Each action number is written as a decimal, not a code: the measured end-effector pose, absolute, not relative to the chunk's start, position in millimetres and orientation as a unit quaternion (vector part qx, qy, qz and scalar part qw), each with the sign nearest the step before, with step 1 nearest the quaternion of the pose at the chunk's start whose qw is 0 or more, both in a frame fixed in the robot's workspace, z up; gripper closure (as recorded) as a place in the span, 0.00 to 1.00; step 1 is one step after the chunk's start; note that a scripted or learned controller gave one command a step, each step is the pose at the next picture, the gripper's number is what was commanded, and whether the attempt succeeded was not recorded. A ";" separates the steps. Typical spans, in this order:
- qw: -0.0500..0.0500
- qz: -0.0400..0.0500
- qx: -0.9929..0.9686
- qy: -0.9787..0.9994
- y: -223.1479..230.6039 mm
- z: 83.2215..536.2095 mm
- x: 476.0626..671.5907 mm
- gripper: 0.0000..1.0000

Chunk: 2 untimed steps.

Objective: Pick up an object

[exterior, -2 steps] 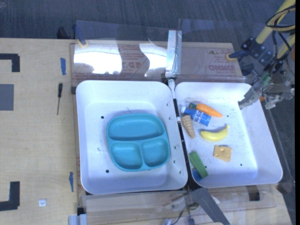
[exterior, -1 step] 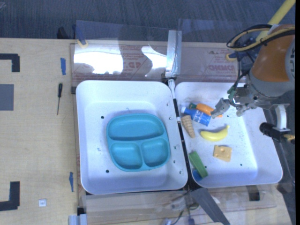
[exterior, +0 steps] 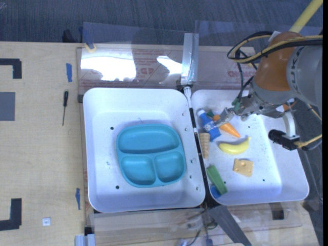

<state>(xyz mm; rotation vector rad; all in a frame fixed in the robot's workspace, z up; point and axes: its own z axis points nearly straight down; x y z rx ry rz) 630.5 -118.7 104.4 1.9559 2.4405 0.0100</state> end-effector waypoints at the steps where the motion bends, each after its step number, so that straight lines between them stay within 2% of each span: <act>1: 0.002 0.000 0.616 0.788 -117.4 86.9 626.9 0.00; 2: 0.005 0.003 0.616 0.787 -117.7 100.0 629.2 1.00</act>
